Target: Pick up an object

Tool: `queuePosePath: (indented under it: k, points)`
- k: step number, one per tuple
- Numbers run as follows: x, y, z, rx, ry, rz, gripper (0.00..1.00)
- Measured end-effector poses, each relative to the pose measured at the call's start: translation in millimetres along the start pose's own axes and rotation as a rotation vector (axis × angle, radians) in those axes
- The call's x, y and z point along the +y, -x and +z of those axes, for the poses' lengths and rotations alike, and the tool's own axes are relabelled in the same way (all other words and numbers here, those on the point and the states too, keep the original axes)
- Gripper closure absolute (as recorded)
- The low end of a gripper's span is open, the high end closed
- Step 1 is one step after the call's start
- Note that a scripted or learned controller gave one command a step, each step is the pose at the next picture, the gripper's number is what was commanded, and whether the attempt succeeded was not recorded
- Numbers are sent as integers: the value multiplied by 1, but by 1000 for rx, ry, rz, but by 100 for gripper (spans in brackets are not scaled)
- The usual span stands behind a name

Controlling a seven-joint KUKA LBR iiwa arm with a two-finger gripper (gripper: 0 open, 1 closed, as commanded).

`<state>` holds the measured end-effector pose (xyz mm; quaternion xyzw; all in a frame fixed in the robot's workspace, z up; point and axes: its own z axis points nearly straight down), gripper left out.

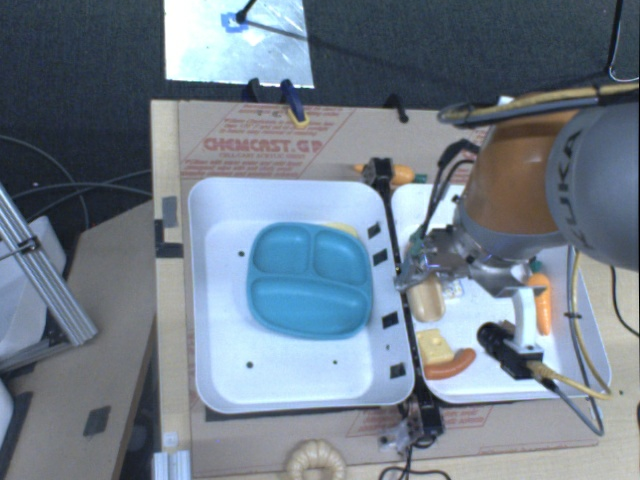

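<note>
End effector (428, 268) sat low in the right bin (570, 373), hard against the divider between the two bins. Closest candidate was the tan bread-like piece (427, 301), directly below the end effector in frame and touching or nearly touching it. Its long axis ran roughly up-down in the view, parallel to the divider.

Couldn't tell whether the end effector was released or clenched; the wrist hardware blocked the tips, so no grasp confirmed.

Other candidates in the same bin:
- yellow cheese-like block (434, 345), further down, just beside the divider
- orange sausage (450, 365), touching the block's lower right edge, long axis tilted
- carrot (543, 303), near the right wall, long axis near vertical in frame

Left bin (215, 268) held the blue divided plate (308, 279), well apart from the end effector.

Arm pose: reached in from the right, orange band above the wrist, wrist pointed steeply down over the right bin's upper left part. My read: a descent onto the tan piece, probably.
</note>
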<state>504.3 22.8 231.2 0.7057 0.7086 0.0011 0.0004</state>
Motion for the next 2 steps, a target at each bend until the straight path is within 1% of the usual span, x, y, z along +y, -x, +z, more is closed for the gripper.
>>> queuePosePath:
  k: [1, 2]
  points:
    - [6, 8, -3, 0, -1, 3, 100]
    - [-6, 5, 10, -1, -2, 4, 100]
